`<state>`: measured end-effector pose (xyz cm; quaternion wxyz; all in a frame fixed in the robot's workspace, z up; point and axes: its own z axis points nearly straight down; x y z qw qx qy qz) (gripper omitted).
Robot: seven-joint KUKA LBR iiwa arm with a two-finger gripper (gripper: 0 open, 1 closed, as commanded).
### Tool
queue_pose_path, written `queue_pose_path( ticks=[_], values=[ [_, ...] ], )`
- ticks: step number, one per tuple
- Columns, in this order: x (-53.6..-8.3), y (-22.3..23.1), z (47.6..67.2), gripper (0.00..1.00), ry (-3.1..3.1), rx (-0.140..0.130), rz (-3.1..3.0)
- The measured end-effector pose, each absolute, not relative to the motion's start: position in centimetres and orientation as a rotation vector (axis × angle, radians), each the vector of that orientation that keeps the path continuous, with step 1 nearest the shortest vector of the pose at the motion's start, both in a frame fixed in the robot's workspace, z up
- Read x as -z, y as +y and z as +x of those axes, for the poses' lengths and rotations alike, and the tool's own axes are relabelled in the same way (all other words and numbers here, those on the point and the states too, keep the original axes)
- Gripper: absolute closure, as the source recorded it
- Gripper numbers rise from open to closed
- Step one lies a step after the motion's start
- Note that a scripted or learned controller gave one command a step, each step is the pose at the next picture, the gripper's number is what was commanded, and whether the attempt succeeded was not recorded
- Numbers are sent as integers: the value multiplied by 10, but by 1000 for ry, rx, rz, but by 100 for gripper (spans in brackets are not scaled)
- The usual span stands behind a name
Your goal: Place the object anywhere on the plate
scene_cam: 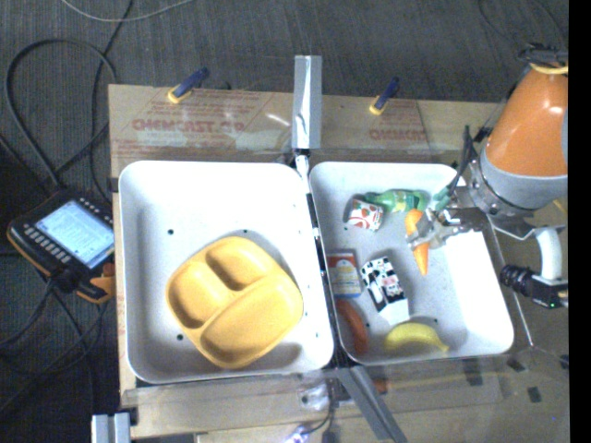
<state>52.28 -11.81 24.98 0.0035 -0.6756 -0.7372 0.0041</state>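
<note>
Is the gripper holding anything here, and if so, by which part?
Cannot be told. The gripper sits right at the carrot in the right bin, but no clear hold on it is visible.

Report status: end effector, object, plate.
End effector over right bin, at carrot. Grasp unconfirmed. Plate in left bin, bare. Bottle close beside carrot.

The arm (528,146) shows a broad, rounded orange shell — smooth and glossy — over a pale grey ring. Below it sits a darker metal wrist block. The gripper (427,232) is slim, grey and metallic. A black cable runs by a white fitting.
</note>
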Motion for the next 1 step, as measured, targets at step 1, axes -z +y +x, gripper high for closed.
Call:
queue_pose_path(
  ticks=[1],
  values=[
    [-208,-49,498,100,-2387,-7,-2033]
  ],
)
